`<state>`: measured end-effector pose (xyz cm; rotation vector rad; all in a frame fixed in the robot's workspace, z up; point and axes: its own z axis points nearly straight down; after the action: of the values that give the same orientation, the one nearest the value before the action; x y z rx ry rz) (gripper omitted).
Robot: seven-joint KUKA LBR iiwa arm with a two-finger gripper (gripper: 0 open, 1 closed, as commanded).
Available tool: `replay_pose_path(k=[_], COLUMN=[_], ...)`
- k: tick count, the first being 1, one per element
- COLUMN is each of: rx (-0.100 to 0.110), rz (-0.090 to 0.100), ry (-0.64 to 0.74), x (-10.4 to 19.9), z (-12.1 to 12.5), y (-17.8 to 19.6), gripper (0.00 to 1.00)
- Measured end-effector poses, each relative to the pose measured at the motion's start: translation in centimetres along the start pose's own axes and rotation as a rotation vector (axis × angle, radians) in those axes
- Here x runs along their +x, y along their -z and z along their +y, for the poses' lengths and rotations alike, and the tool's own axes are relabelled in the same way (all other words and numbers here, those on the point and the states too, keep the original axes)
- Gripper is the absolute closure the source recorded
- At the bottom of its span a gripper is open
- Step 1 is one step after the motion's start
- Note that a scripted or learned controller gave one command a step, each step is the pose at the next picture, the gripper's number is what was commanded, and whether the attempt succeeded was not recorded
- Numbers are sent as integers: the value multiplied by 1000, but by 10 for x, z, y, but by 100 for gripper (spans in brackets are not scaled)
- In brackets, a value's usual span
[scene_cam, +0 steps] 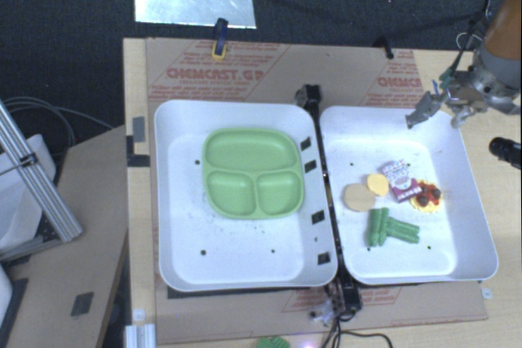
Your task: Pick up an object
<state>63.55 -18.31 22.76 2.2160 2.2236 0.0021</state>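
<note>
Two shallow white bins sit side by side on a cardboard-covered bench (269, 65). The left bin (175, 200) holds a green divided plate (251, 173) with three compartments, lying flat near its middle. The right bin (457, 167) holds a small cluster of toy food toward its centre: a tan round piece (357, 197) touching a smaller yellow round piece (378, 185), a red and white packet (399, 178) just beside them, a red and yellow item (426, 196) at the packet's right, and green bean-like pieces (389, 227) just below the group. Nothing covers these items from above. A row of black clips (316, 191) runs along the seam between the bins.

The end effector (441, 107) hangs over the upper right corner of the right bin, well apart from the food cluster. Its two fingers (421, 112) are spread apart, with nothing between them and touching nothing. The grey arm (499, 65) enters from the right edge, its wrist angled down and leftward toward the bin.
</note>
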Motion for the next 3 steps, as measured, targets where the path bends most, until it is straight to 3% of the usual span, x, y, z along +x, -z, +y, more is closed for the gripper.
replay_pose_path(k=[1, 2, 3], rx=[11, 10, -2], rz=[5, 4, -1], ry=[4, -5, -3], x=[59, 75, 73], z=[-55, -154, -148], y=[-69, -146, -132], gripper=[0, 0, 100])
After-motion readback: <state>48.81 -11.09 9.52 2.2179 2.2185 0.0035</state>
